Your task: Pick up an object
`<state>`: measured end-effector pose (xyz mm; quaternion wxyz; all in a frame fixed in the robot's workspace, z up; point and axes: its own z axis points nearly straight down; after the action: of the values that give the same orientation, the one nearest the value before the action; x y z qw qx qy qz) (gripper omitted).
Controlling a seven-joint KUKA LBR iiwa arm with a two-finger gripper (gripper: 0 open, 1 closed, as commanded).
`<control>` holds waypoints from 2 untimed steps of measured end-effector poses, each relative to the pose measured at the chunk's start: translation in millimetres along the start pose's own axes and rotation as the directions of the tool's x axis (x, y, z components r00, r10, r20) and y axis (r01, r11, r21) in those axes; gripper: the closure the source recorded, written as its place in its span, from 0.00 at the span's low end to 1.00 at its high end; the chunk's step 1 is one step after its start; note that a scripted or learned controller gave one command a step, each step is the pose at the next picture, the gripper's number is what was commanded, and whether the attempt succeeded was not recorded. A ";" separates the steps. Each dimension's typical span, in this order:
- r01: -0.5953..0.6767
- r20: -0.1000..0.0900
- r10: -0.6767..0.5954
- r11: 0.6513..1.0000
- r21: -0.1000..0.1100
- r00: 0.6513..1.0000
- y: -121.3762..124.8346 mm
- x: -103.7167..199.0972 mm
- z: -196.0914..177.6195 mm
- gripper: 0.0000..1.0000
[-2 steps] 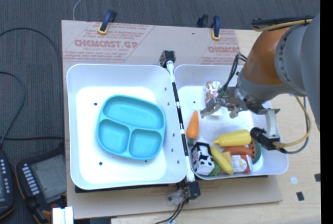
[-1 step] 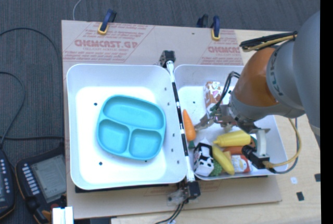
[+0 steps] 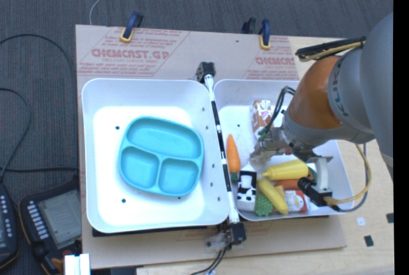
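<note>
The objects for picking lie in the right-hand shallow white bin, crowded toward its near end. A small orange plastic carrot lies lengthwise beside the bin's left wall. Near it sits a black-and-white patterned block, touching a small green knobbly toy. A yellow plastic banana lies at a slant between the block and a red-and-white item, which is partly hidden. Above these a yellow corn-cob-shaped toy lies crosswise, and toward the far end of the bin rests a tan-and-white wrapped snack-like piece.

The two-finger gripper hangs over the middle of this bin, just beside the corn-cob-shaped toy's left end and between the carrot and the arm's body. Whether its fingers are apart or together cannot be told, since the wrist hides them from above; no object is visible between them. The grey arm with its orange band reaches in from the right, covering much of the bin's right side.

The left-hand shallow white bin holds a light blue plastic plate with three compartments, lying flat near its middle. Both bins rest on a tan board with red printed lettering, held by blue clamps at its far edge.
</note>
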<state>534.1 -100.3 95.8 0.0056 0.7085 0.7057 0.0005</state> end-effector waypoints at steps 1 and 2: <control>0.006 -0.008 -0.006 1.000 0.000 1.000 -3.8 -74.9 8.2 1.00; 0.005 -0.005 -0.005 1.000 0.000 1.000 -4.5 -75.8 9.5 0.00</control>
<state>529.4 -176.1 86.9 0.0036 0.7067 0.7075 0.0022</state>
